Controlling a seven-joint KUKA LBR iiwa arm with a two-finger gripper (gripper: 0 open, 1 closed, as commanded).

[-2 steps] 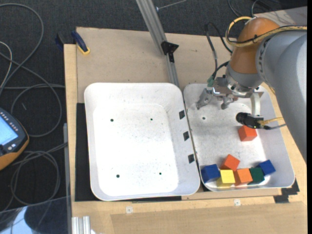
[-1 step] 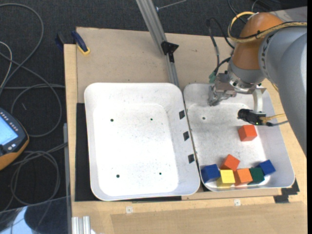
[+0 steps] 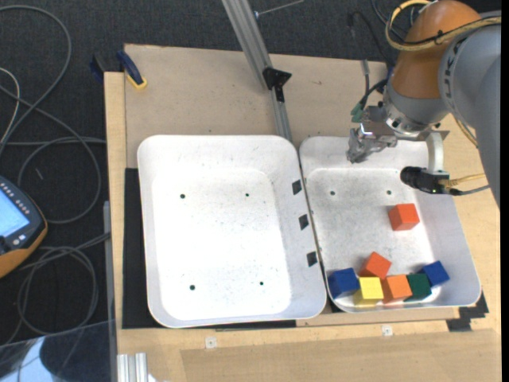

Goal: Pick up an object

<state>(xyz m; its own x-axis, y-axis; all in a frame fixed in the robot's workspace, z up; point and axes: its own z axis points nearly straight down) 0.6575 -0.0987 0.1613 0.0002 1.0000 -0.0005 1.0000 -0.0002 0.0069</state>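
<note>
Overhead slanted view of a wooden tabletop (image 3: 199,78) carrying two shallow white bins side by side. The left bin (image 3: 159,213) shows a bare speckled floor with four dark dots. The right bin (image 3: 350,205) contains all the coloured blocks: a lone orange block (image 3: 405,216) lies towards the bin's right side, well apart from the others, while along the near edge a cluster comprises a blue block (image 3: 343,281), a yellow block (image 3: 371,288), an orange block (image 3: 378,264) just behind them, another orange block (image 3: 395,286), a green block (image 3: 419,284) and a second blue block (image 3: 435,274). The grey arm with its orange band (image 3: 425,42) enters from the right, and its jaws (image 3: 363,146) hang over the far edge of the right bin, well apart from every block; whether they are spread or pressed together cannot be told at this resolution, and nothing is seen between them. A metal rail (image 3: 250,46) runs diagonally across the tabletop behind the bins, and loose cables (image 3: 40,165) lie on the dark floor at left.
</note>
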